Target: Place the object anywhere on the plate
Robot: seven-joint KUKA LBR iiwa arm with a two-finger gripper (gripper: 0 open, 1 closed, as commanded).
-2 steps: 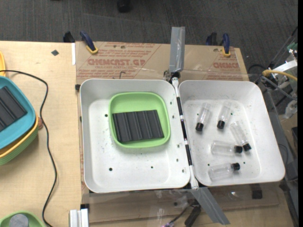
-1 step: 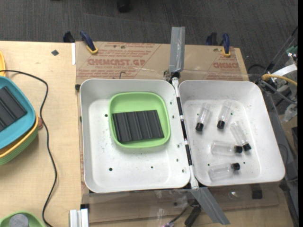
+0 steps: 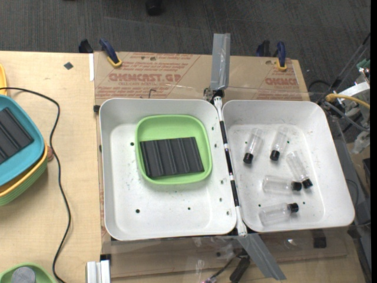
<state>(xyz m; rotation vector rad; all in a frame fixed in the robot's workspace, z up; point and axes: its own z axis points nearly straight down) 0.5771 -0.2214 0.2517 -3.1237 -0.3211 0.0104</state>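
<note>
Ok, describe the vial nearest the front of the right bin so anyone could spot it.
Start at the right bin, which holds five clear vials with black caps. Go to its front edge: the vial lies on its side there, cap pointing right. It sits closer to the front than any other.

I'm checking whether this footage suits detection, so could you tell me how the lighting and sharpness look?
Camera view: even, soft lighting with faint shadows; the green plate and its dark ribbed insert read sharply; the clear vials blend into the right bin, their black caps showing best; slight blur overall.
</note>
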